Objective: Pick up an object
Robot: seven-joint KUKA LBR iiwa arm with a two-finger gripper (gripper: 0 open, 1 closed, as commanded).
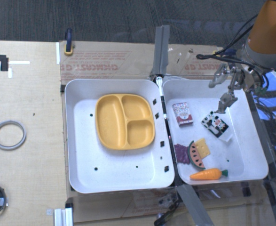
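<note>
The grey two-finger gripper [225, 102] is hanging over the right shallow white bin [250, 140], just above the black-and-white patterned block [215, 124]; I cannot tell its jaw state.

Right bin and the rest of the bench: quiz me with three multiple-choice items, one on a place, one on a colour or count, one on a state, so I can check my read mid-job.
1. Where does the yellow divided plate lie?
A. in the left bin
B. in the right bin
C. on the bare bench

2. What colour is the toy carrot's body?
A. purple
B. orange
C. white

3. How does the gripper stand to the black-and-white patterned item?
A. carrying it over the left bin
B. poised just above it, over the right bin
C. parked over the roll of tape

Key: 1 A, the plate sits alone inside the left bin. 2 B, the carrot is orange with a green tip, near the right bin's front wall. 3 B, the fingertip region hangs right by the item's upper edge; nothing shows it gripped.
</note>
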